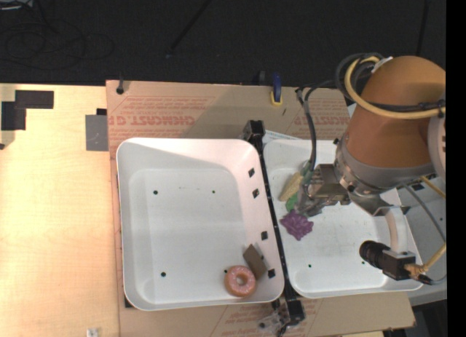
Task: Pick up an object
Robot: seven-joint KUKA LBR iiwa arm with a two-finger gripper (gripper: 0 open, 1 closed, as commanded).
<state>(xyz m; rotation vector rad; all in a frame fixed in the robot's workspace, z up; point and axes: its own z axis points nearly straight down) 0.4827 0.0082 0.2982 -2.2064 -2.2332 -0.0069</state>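
My gripper (314, 196) hangs low in the right bin (342, 274), near its left wall, under the orange-banded wrist. A crumpled purple object (297, 224) lies just below and left of it. A pale yellow piece (290, 183) and a green piece (293, 199) lie against the gripper's left side, partly hidden by it. In the left bin (182, 212), a pink ring-shaped donut (239, 282) rests at the front right corner, with a small brown block (255, 259) just above it.
A black divider with clips (263, 204) runs between the two bins. Both bins sit on a cardboard sheet (167, 113). A pale wooden bench top (51, 219) spreads to the left. The arm's bulk covers the right bin's far right part.
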